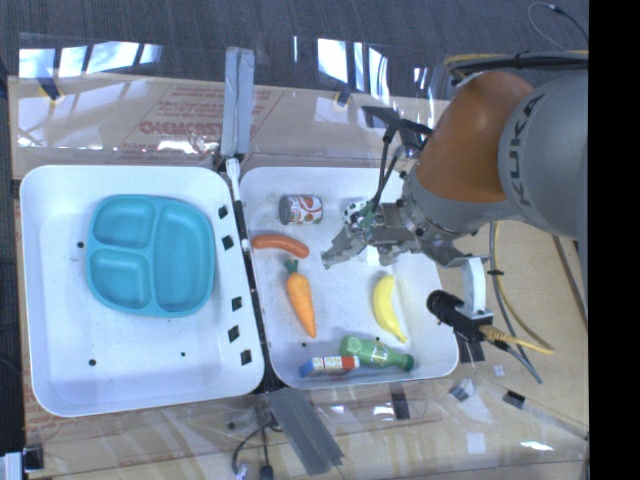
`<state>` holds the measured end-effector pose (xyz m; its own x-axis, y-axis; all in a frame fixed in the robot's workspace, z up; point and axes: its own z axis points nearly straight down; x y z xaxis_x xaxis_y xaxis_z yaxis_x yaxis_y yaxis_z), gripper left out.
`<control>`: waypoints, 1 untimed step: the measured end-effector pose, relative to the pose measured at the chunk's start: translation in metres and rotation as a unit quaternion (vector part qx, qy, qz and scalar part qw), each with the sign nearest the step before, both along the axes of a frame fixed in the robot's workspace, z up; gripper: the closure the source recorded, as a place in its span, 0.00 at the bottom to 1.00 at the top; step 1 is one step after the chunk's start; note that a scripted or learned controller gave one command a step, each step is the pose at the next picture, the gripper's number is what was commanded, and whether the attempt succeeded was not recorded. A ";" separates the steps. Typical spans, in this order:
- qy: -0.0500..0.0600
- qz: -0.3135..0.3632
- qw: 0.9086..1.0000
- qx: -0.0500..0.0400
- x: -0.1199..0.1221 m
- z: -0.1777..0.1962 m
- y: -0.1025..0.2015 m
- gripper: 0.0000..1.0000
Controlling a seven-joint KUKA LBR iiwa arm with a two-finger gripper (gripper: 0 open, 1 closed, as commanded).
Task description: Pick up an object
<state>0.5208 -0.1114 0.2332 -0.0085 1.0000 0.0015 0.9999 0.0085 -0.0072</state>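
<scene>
Camera view: the arm (500, 158) reaches in from the right over the right bin (440, 358), and its end effector (345, 250) hangs over the upper middle of that bin, pointing left and a little down. Whether it is spread or closed cannot be told, and nothing can be seen held in it.

Every object lies apart from the end effector. Just left of it is the sausage (279, 242), lying across near the bin's left wall. Above and to the left of it, the can (301, 209) lies on its side. Just above it, close to the wrist, a small black-and-white object (354, 209) shows, too small to make out. Below and to the left of the end effector lies the carrot (300, 301), green top up toward the sausage and tip pointing down the bin. Below and to the right lies the banana (388, 307), roughly upright in the view. Further below, along the bin's near wall, the green bottle (377, 354) lies on its side, and touching its left end is a marker (328, 365), also lying flat.

Well to the left of the end effector, beyond the divider between the bins, the left bin (60, 368) holds a blue plate (152, 254) with three compartments, lying flat. Both bins sit side by side on the tabletop (560, 388).
</scene>
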 end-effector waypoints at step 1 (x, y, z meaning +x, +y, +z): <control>-0.003 0.105 0.994 0.000 0.030 -0.132 -0.031 0.00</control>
